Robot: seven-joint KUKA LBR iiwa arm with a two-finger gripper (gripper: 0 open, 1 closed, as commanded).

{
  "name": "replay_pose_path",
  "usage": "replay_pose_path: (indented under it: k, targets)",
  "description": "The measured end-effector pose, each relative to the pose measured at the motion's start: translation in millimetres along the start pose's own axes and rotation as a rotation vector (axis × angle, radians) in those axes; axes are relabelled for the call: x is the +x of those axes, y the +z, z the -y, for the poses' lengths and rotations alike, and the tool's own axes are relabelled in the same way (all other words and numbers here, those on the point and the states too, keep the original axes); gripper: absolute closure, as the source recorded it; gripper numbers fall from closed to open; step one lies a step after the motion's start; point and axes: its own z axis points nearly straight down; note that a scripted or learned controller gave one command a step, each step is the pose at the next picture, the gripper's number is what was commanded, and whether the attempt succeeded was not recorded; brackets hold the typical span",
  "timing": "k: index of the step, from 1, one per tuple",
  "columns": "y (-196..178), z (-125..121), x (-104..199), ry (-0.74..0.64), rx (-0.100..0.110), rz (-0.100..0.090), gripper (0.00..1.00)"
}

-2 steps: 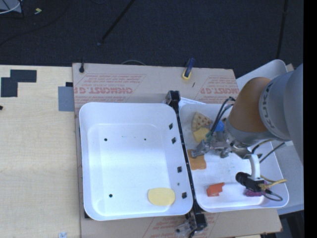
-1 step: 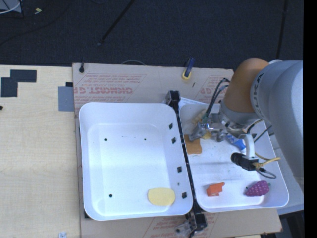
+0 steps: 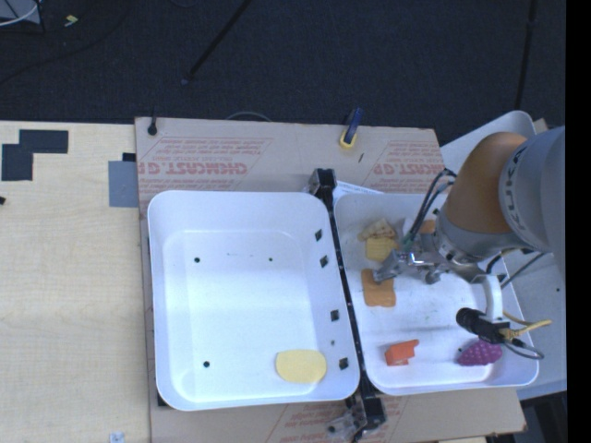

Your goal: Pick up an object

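Two white bins sit side by side on a cardboard sheet (image 3: 277,155) printed with red lettering, which lies on the pale wooden desk (image 3: 65,275). The left bin (image 3: 171,220) and the right bin (image 3: 517,372) touch along a row of black clips (image 3: 325,238). A blue and yellow clamp (image 3: 351,129) grips the cardboard's far edge. Grey and black patches (image 3: 122,183) mark the desk at left. Beyond lies dark carpet (image 3: 277,44).

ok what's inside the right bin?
Right bin: a yellow piece, an orange-brown block, a red-orange piece and a purple grape bunch. The arm covers the bin's far right part, so anything there is hidden.
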Motion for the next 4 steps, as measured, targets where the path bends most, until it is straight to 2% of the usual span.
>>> replay_pose_path:
  k: [1, 2, 3, 4]
  targets:
    - [0, 48, -78, 0.004, 0.0, 0.002, 0.0]
    - [0, -37, -30, -0.008, -0.004, -0.001, 0.0]
    - [-18, -51, 42, -0.007, 0.004, 0.008, 0.0]
    - [-15, 19, -8, 0.003, 0.008, 0.0, 0.0]
